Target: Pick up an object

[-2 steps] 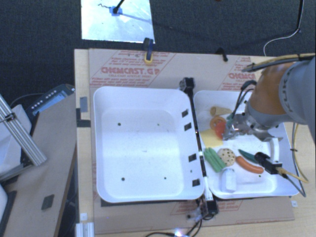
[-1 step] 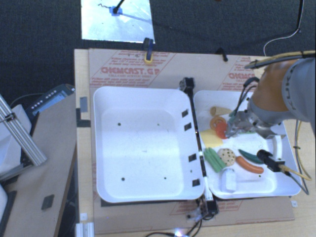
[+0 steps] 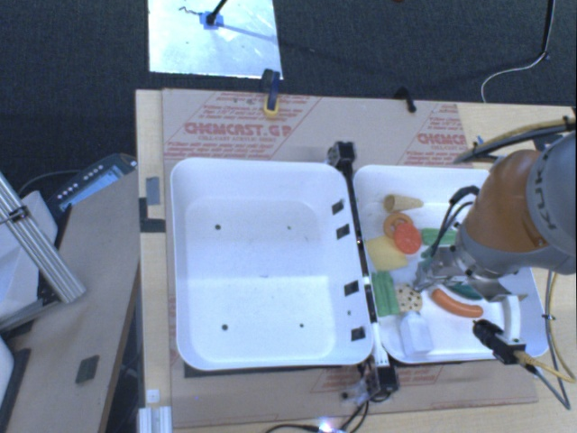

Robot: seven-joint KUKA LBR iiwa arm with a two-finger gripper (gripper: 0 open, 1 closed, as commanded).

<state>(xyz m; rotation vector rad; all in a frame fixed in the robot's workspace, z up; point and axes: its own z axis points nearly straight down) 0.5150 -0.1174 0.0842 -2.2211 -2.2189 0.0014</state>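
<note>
Your 2 shallow white bins sit side by side on the bench; the left white bin [image 3: 261,269] carries no objects on its floor, and the right white bin [image 3: 424,177] holds the clutter. The grey arm with the orange band [image 3: 518,210] reaches in from 3 o'clock and hangs over the right bin's middle. The gripper [image 3: 431,276] points down toward 7 o'clock among the objects, but you cannot tell how far it is open, nor whether anything sits in it.

Around the gripper: a round red piece [image 3: 405,235] at 11 o'clock, a pale yellow rounded object [image 3: 386,254] at 10 o'clock, a flat green rectangular piece [image 3: 384,293] at 8 o'clock, and an orange-red sausage-shaped object [image 3: 456,304] at 4 o'clock, just beside it. A small white block [image 3: 415,332] lies at 6 o'clock, near the front rim.
</note>
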